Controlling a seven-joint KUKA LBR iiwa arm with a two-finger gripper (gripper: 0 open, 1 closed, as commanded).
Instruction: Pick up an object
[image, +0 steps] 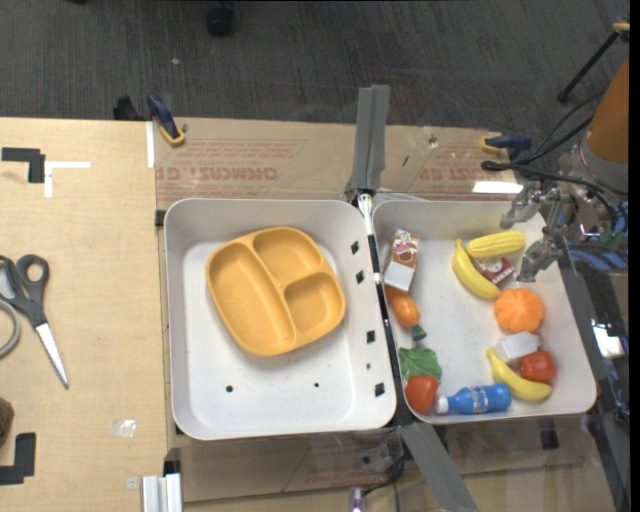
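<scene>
The gripper (535, 232) hung over the right bin's (455, 330) far right corner, its fingers (533, 260) spread apart and holding nothing, one tip just beside a corn cob (496, 243) and a yellow banana (470, 274). Below them in that bin lay an orange (519, 310), a second banana (520, 379), a tomato (537, 365), a blue bottle (478, 400), a carrot (404, 308) and a small carton (402, 260). The left bin (190, 330) held a yellow divided plate (275, 289), and scissors (38, 310) lay on the tabletop (80, 400).

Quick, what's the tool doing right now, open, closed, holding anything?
Tool: open, nothing between its fingers; it hangs over the right bin's upper right corner, near the corn cob.
</scene>
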